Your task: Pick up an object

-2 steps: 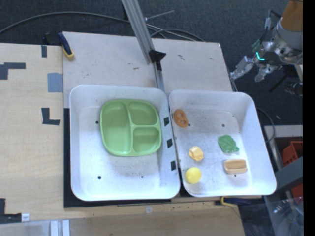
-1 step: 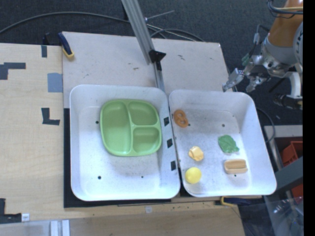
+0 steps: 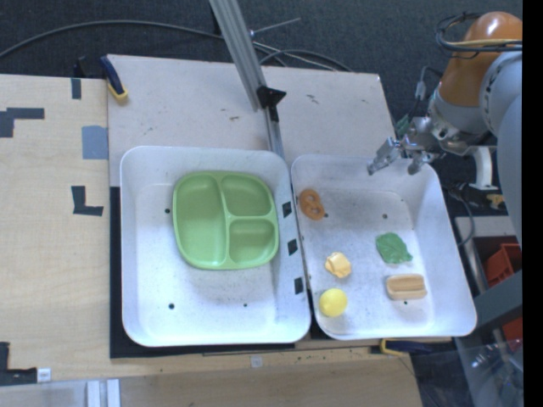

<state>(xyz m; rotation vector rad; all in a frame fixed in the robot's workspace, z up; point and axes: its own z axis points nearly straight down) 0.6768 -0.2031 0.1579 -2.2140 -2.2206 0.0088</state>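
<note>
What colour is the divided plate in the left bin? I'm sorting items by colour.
Light green; the divided plate shows plainly in the camera view.

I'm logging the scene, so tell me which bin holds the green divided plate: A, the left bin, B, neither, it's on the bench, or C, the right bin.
A: the green plate lies in the left bin, while the right bin holds the small food items.
</note>
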